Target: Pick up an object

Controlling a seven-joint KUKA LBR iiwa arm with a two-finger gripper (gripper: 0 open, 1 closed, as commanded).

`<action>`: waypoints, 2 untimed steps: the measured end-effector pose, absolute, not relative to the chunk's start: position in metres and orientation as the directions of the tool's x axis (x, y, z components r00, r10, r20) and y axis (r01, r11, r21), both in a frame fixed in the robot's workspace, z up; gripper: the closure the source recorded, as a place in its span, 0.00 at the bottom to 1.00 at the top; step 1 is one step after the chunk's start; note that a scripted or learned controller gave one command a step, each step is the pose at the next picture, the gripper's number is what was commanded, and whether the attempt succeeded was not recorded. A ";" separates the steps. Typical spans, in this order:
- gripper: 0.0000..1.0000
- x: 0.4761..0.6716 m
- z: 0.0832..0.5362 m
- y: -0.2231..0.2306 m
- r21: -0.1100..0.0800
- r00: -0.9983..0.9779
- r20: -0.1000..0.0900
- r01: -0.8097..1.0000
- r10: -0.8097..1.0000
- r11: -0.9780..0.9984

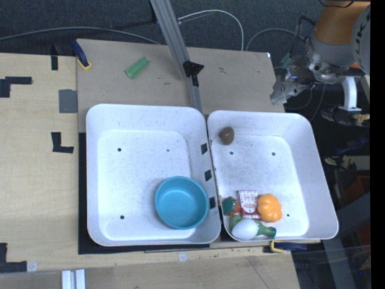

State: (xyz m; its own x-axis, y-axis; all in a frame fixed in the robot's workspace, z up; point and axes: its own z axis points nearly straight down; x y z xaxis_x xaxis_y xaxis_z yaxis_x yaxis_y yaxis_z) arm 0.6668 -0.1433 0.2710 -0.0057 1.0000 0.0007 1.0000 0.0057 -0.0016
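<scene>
Just one fixed cam up high, looking down at a slant on both bins and the worktop.

Wooden bench carries two white bins side by side: left bin, right bin, edges touching mid-frame. Green block lies on the bench upper left, near a blue-yellow clamp at its edge.

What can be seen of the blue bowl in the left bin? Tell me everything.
The blue bowl is round, plain light blue, smooth like plastic, with a slightly darker rim. It stands upright and holds nothing, in the near right corner of the left bin, close against the wall shared with the right bin. Nothing else touches it.
</scene>
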 end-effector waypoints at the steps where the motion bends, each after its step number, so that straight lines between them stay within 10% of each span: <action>1: 1.00 0.669 0.253 -0.086 -0.002 -0.007 0.001 1.000 1.000 0.007; 2: 1.00 0.672 0.242 -0.023 -0.003 -0.007 0.002 1.000 1.000 0.007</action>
State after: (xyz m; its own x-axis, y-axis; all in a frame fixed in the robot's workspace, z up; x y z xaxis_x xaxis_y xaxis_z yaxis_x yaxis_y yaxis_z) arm 0.6723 -0.0234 0.2421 -0.0073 1.0000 0.0017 1.0000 0.0073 -0.0026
